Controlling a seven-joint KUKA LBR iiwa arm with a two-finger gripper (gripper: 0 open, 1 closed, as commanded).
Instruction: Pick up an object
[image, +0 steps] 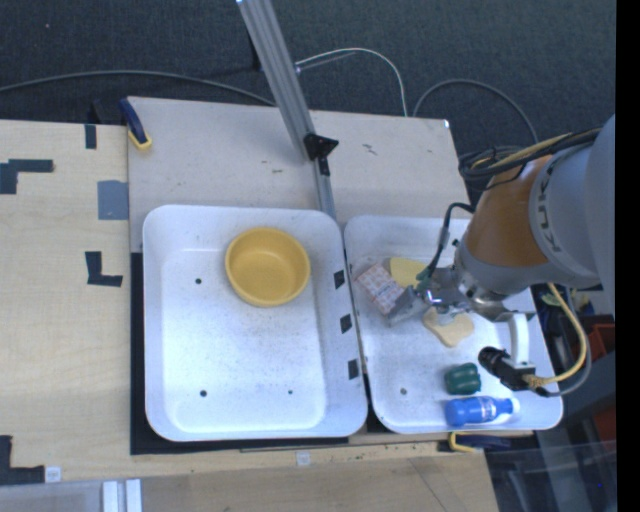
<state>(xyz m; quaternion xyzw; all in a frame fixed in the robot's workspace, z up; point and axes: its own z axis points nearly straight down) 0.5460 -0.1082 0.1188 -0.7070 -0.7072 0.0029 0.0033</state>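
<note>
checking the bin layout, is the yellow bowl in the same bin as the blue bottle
No, the yellow bowl sits in the left bin, while the blue bottle lies in the right bin near its front edge.

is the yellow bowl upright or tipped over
Upright. The yellow bowl sits in the left bin with its round opening facing up and its inside showing.

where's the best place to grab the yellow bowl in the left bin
Probably by its rim: the yellow bowl sits upright and open in the left bin. Come straight down with one finger inside and one outside the wall; nothing crowds it, so any side of the rim should work.
</note>
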